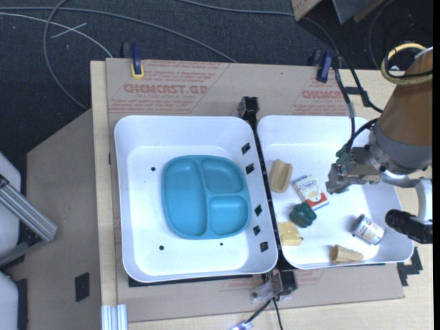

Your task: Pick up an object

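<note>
Arm [405, 126] reaching in from right, gripper [342, 179] low over right bin [323, 126], finger state unclear

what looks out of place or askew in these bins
Nothing spilled or broken. The small can lies on its side in the right bin, with the other small items scattered loosely. The blue divided plate sits slightly askew in the left bin.

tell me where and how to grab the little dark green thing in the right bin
Grip the green thing across its rounded middle, coming straight down from above. It looks small and lumpy with no handle, so a top pinch likely suits it best. The small carton sits close above it and the yellow wedge close below left, so set the fingers left and right, where there is more room.
</note>
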